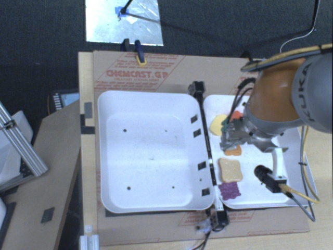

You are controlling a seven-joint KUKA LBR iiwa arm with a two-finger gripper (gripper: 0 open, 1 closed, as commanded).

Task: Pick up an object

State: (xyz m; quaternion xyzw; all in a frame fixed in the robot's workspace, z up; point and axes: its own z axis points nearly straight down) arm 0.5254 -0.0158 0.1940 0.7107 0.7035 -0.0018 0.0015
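In the right bin point(291, 199), near its left wall, you have four small items in a loose column: a yellow piece point(217, 123) at the far end, an orange piece point(233, 151), a tan toast slice point(230, 170), and a purple piece point(229, 190) nearest you. The toast is roughly square, so no long axis stands out. The claw point(229, 138) hangs just above the orange piece, likely lining up on it; you cannot tell its state. The left bin point(104, 155) shares the desk point(130, 66).

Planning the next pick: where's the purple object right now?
The purple object lies in the right bin, at its near left corner, just below the tan bread slice.
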